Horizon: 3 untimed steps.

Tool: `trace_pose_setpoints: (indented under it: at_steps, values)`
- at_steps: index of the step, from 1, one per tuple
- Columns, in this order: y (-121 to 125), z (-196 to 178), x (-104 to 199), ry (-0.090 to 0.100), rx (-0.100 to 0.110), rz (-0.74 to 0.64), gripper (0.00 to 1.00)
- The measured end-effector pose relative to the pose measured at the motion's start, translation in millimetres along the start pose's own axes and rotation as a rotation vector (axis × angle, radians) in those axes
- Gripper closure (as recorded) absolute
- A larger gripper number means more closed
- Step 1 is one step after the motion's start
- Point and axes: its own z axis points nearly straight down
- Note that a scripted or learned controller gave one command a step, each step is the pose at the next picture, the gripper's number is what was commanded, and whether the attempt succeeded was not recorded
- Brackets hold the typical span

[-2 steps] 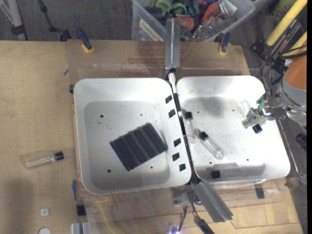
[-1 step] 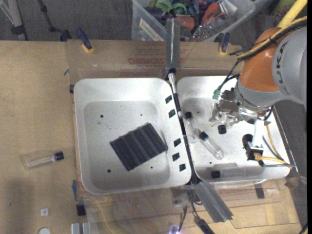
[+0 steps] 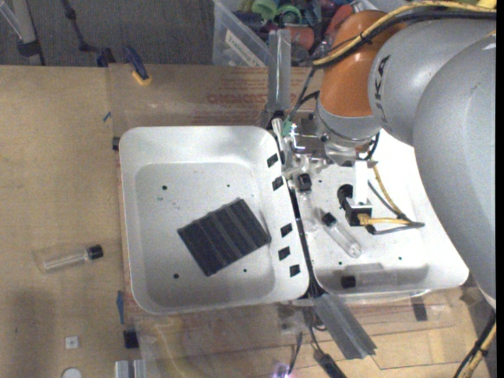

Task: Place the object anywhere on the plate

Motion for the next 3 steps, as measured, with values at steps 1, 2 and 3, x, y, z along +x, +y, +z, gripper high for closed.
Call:
trace_pose_setpoints:
  at_steps: [1, 2, 3]
  values:
    - [0, 19, 22, 0.002, -0.015, 0.109, 1.0]
    - [-67, 0, 22, 0.001, 0.004, -0.146, 1.0]
    - [-38, 38, 103, 0.0, 0.0, 0.205, 1.0]
